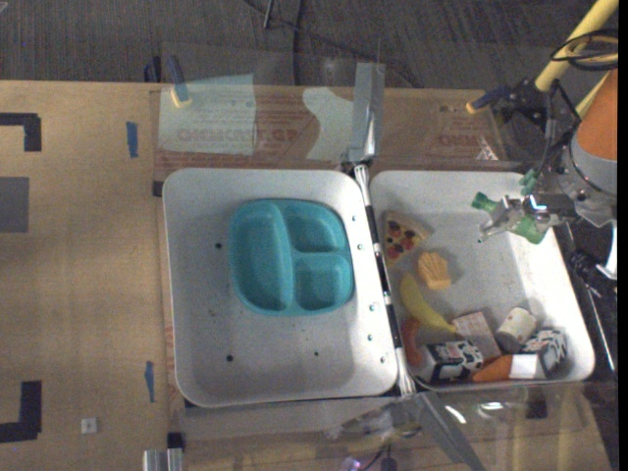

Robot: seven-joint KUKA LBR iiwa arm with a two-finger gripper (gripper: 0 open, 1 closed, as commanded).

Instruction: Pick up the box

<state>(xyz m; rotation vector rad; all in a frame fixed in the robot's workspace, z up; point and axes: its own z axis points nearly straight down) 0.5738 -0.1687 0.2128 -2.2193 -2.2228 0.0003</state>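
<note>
**Asker:** Two bins on the counter — where is the pincer (510, 216)?

**Describer:** It hangs over the upper right part of the right bin (496, 273), on an arm coming in from the right. Green pieces show on it; whether its tips are spread or closed, I cannot tell.

**Asker:** And the box?

**Describer:** Likely the small black-and-white carton, the box (448, 360), lying well below the pincer and a little to its left, against the bin's near wall. A second box (549, 346) with a similar print lies below and slightly right of the pincer.

**Asker:** What crowds it?

**Describer:** A banana (422, 305) just above it, an orange carrot (496, 367) at its right side, and a tan block (474, 324) nearby.

**Asker:** Which step is this?

**Describer:** The approach, I judge; nothing is grasped. The next move calls for travel down and leftward toward the box, then a descent that clears its neighbours.

**Asker:** The left bin?

**Describer:** It holds a teal tray (291, 255), far to the pincer's left.
</note>
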